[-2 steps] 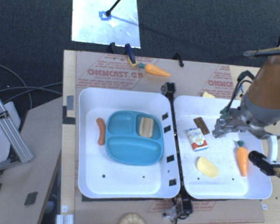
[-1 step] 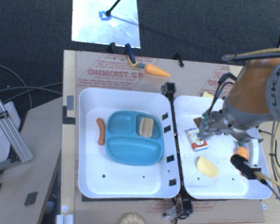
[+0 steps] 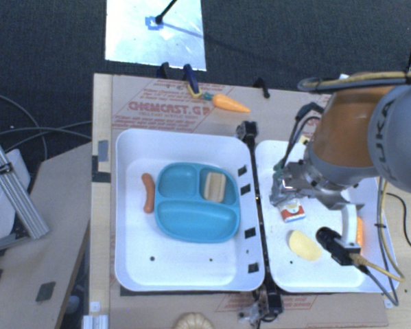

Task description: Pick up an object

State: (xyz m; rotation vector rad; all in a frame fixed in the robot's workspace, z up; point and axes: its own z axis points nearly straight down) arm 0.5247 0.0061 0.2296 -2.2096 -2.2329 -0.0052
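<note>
My gripper (image 3: 285, 191) hangs over the right bin (image 3: 269, 267), right above the small red-and-white carton (image 3: 293, 213). Can't tell what my jaws are doing. The yellow lemon-ish thing (image 3: 304, 245) sits just nearer.

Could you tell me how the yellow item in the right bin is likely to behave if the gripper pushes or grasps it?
The yellow item looks rounded and smooth, so it may roll or slide on the right bin floor. It appears small, probably light. Its curved sides might slip out from a pinch.
</note>
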